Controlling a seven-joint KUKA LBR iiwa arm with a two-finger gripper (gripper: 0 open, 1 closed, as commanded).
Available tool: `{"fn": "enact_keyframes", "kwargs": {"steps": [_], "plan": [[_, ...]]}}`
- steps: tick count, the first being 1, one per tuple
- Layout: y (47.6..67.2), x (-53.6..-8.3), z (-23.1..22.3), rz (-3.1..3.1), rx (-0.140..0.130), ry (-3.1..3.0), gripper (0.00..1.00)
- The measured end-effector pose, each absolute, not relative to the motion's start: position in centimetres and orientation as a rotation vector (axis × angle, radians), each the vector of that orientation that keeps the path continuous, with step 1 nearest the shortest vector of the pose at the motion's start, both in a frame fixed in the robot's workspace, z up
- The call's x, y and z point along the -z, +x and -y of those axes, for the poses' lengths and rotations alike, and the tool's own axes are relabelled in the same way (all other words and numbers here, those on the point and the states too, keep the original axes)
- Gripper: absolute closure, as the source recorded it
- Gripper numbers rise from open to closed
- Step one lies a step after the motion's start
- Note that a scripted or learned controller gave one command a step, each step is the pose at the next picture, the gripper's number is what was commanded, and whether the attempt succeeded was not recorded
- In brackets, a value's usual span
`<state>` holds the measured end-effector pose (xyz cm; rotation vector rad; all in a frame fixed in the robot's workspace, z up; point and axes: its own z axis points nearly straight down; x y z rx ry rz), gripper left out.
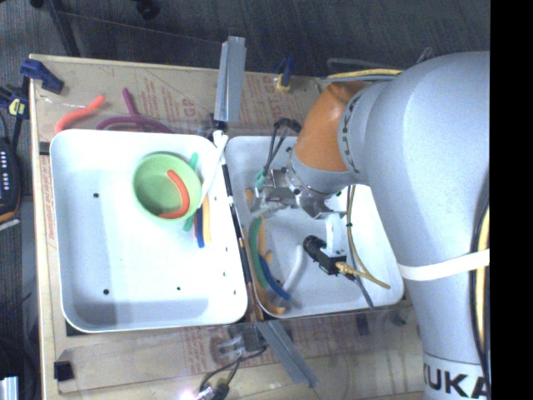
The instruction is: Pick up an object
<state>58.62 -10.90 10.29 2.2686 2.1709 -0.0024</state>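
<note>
Grey carpet and chair legs beyond a plywood table (150,86). Hung low over the right bin (379,294), gripper (265,197) above cables there; jaws' state impossible to tell. Green bowl (166,186) sat in the left bin (100,265), well apart.

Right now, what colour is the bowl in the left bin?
Light green; the bowl holds an orange-red curved piece. Seen clearly in the camera view.

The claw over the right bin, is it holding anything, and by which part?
Cannot be told: the claw sits low in the right bin among cords, with its tips hidden.
</note>
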Motion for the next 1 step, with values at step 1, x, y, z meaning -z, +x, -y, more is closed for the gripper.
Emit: {"fn": "enact_keyframes", "kwargs": {"steps": [1], "plan": [[61.98, -20.88, 6.68, -2.408, 0.001, 2.021, 1.00]]}}
